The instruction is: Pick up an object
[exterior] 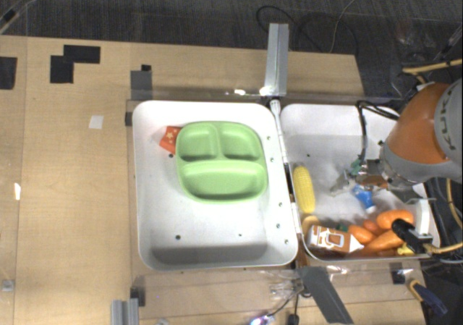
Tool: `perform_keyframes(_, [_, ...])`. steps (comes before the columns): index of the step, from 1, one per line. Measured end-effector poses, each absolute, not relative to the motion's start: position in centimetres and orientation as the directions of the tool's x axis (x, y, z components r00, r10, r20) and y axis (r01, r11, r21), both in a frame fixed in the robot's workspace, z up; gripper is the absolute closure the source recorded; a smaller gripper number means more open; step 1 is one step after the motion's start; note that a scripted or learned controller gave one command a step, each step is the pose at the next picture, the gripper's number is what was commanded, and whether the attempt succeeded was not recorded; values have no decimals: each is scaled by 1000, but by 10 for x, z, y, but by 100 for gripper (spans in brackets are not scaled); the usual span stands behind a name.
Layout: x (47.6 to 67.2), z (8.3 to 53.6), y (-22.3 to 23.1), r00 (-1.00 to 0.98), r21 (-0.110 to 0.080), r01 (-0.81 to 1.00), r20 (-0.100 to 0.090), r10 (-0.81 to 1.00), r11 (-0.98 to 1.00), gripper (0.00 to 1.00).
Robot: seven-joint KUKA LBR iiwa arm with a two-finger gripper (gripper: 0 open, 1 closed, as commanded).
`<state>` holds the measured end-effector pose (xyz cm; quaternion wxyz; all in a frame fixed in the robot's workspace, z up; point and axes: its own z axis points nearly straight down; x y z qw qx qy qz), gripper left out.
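On the table, carrots [382, 231] and a small carton [331, 239] crowd the right bin's [318, 132] near wall, a corn cob [304, 189] just beyond them. The arm [427, 135] reaches down beside the carrots, apparently closing in on a pick; its claw [362, 184] sits low over a blue item [364, 198], though whether its tips are apart or together cannot be told. Next likely comes a firm grasp and lift.
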<state>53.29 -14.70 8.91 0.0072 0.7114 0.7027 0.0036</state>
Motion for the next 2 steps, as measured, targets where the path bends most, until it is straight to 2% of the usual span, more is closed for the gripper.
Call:
perform_keyframes(1, [535,97,-145,9,16,1000,0,1000,-9,100])
perform_keyframes(2, [583,182,-81,87,0,996,0,996,-87,100])
